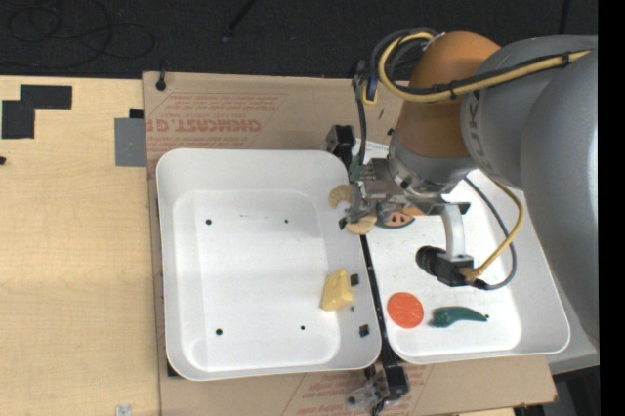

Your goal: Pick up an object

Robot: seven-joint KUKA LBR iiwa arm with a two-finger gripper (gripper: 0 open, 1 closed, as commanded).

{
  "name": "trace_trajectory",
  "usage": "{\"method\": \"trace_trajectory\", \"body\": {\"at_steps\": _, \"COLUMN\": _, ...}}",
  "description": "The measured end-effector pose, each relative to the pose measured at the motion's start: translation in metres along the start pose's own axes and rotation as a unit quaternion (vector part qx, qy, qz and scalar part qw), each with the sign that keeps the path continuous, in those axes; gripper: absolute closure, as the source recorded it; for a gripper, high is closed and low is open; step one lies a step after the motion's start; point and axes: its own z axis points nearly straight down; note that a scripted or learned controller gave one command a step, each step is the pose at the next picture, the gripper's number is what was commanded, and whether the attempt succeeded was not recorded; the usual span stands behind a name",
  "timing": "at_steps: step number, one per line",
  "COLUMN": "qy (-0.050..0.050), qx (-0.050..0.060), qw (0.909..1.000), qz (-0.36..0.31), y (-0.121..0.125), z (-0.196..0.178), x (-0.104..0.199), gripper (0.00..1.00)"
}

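My gripper (pixel 354 209) hangs over the divide between the two bins, at the right rim of the left bin (pixel 176 258). A tan curved object (pixel 340 196) sits between its fingers, with one end sticking out to the upper left and the other end to the lower right. The gripper is shut on it. A pale yellow chunk (pixel 337 291) lies in the left bin near its right wall, below the gripper. In the right bin (pixel 532 326) lie a red-orange disc (pixel 405 309) and a green pepper-shaped object (pixel 457 315).
A small orange-and-dark item (pixel 395 220) lies in the right bin just right of the gripper, partly hidden by the wrist. The arm covers the upper part of the right bin. Cardboard (pixel 225 116) lies under both bins.
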Motion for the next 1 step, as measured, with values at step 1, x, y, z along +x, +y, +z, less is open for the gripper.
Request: {"method": "trace_trajectory", "body": {"at_steps": 1, "qy": 0.0, "qx": 0.0, "qw": 1.0, "qz": -0.001, "y": -0.017, "z": -0.0003, "x": 0.0242, "gripper": 1.0}}
